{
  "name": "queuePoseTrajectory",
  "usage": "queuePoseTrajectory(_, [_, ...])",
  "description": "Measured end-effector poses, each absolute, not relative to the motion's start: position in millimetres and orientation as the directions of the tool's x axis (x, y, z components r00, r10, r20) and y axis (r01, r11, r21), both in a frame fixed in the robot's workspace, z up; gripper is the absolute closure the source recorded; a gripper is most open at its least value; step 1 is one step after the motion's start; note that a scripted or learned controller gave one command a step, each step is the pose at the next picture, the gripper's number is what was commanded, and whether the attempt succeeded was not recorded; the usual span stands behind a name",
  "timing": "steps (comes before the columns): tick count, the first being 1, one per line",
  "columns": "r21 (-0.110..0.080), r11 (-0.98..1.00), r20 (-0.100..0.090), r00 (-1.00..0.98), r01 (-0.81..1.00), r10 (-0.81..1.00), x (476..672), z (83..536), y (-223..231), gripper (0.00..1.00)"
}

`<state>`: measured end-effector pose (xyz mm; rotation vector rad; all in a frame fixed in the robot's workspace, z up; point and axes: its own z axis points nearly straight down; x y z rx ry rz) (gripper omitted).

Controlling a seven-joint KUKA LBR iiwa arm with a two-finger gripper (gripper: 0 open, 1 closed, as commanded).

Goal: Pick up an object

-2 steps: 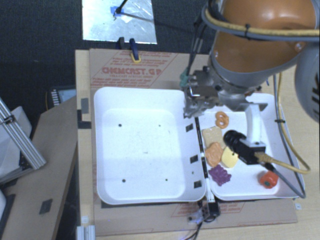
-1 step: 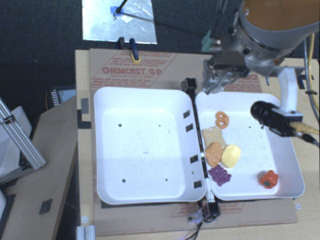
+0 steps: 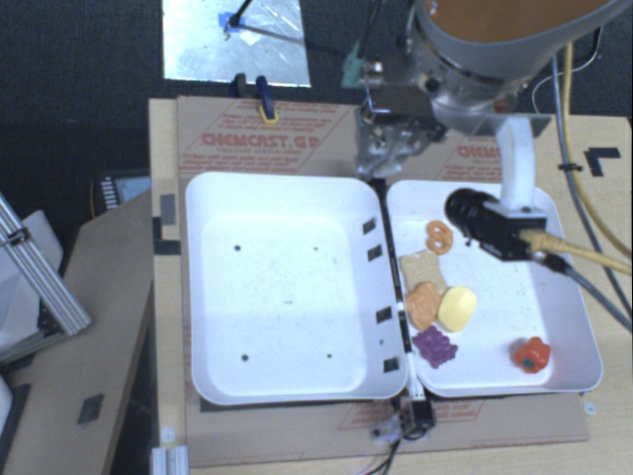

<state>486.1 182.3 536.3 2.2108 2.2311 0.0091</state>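
The right bin point(image 3: 569, 315) holds several small toy foods. A brown pretzel point(image 3: 439, 236) lies near its far left, with a tan cracker point(image 3: 421, 267) just in front of it. An orange piece point(image 3: 423, 305) and a yellow lemon-like piece point(image 3: 457, 308) touch each other, and purple grapes point(image 3: 434, 345) sit near the front left corner. A red pepper point(image 3: 531, 354) rests at the front right. My gripper point(image 3: 383, 158) hangs at the far edge of the bench, above the divide between the two bins and well away from the objects. Nothing is visible in it.
The left bin point(image 3: 198, 295) stands beside the right one, sharing a hinged divider point(image 3: 394, 285). A black cylindrical unit on a white bracket point(image 3: 490, 223) overhangs the right bin's far side, with yellow cables point(image 3: 584, 255) trailing right. A foil sheet point(image 3: 235, 26) lies beyond the bench.
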Motion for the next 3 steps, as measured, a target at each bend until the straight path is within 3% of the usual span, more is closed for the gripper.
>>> queuePoseTrajectory(1, [-0.014, 0.002, -0.005, -0.003, 1.0, 1.0, 484.5, 319.7, 210.7, 1.0])
queuePoseTrajectory(2, [-0.015, 0.001, -0.006, -0.001, 1.0, 1.0, 482.0, 92.7, 233.4, 1.0])
queuePoseTrajectory(3, [0.006, -0.004, -0.001, 0.004, 1.0, 1.0, 516.1, 157.6, 181.4, 1.0])
